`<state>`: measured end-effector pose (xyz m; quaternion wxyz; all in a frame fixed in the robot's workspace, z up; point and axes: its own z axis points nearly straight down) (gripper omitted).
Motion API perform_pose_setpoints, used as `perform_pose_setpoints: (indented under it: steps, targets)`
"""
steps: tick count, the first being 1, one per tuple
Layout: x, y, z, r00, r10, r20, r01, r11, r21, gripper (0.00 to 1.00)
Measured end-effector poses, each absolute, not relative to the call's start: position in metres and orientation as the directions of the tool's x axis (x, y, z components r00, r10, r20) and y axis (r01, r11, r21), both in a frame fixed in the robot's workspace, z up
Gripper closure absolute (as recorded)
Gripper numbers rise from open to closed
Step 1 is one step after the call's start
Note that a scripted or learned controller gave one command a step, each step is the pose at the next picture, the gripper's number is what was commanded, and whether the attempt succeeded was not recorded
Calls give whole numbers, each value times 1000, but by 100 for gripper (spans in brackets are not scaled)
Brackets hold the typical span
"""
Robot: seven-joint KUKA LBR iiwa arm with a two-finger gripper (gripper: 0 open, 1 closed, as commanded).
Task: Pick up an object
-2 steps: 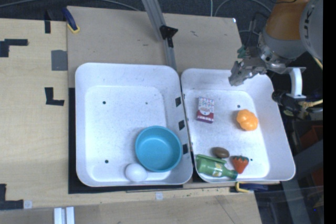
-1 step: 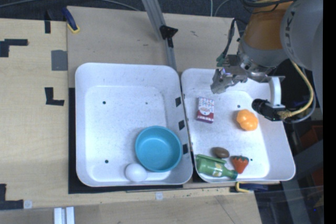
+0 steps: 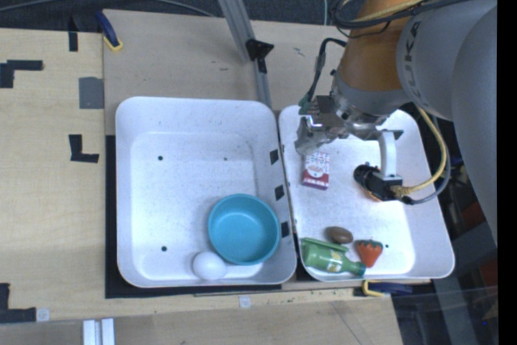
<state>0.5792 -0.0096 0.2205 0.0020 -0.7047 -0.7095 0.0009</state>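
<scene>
My gripper [image 3: 312, 138] hangs over the upper left part of the right bin [image 3: 428, 246]. Directly below it in the view is a small red and white box [image 3: 317, 170], with its top edge touching or just under the gripper. I cannot tell whether the box is held or lying on the bin floor. At the front of the same bin lie a green bottle [image 3: 327, 257], a brown oval object [image 3: 340, 235] and a red strawberry-like toy [image 3: 369, 252].
The left bin [image 3: 161, 133] holds a blue bowl [image 3: 241, 228] and a white ball [image 3: 208, 263] at its front right. A grey pole [image 3: 234, 4] slants down to the bins' shared back edge. A black cable fitting [image 3: 376, 180] hangs by the wrist.
</scene>
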Motion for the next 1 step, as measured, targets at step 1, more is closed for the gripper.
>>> perform_pose_setpoints:
  steps: [1]
  targets:
    - [574, 52, 216, -8, 1000, 2, 1000, 8, -3, 100]
